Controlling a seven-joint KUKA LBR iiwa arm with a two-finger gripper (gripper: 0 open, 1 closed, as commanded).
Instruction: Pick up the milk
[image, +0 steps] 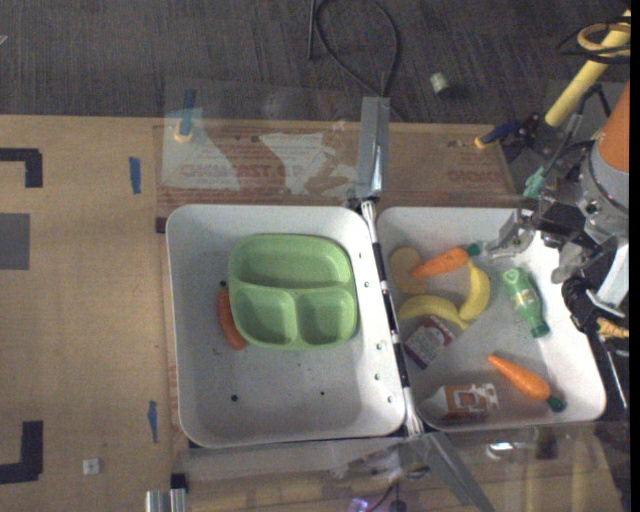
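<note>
Faint print on cardboard sheet, illegible

A robotics lab is being shown: taped bench, white bins, trailing cable (carpeted floor).

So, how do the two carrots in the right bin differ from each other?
The upper carrot lies near the bin's far left corner, across the bananas; the lower carrot lies on the bin floor toward the near right corner, beside the milk. The upper one's green top points up-right, the lower one's down-right. Both are orange.
</note>
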